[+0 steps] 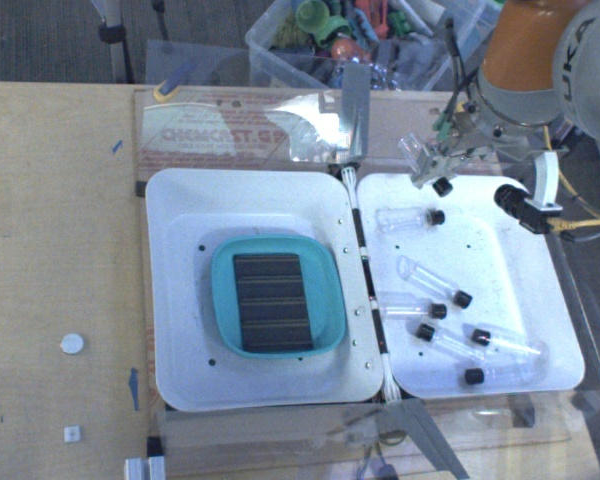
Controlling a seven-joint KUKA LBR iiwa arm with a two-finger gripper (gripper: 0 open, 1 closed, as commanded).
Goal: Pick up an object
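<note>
Although the grey arm with its orange band (525,38) has its gripper (442,153) low over the far edge of the right-hand shallow white bin (570,368), the wrist and cables blur the tip, so I cannot tell how far it is open or whether it has hold of anything. Just at that tip lies a clear plastic tube with a black cap (425,165). Its long axis runs on a slant from upper left down to the cap at lower right, touching or nearly touching the gripper; which of the two cannot be made out. A second capped clear tube (405,219) lies a little nearer the camera, roughly crosswise, and several more lie scattered toward the bin's near edge, well apart from the arm. The left-hand white bin (170,368) on the counter carries a teal tray with a dark ribbed insert (273,295), far from the gripper. The slanted tube is the likeliest target.
</note>
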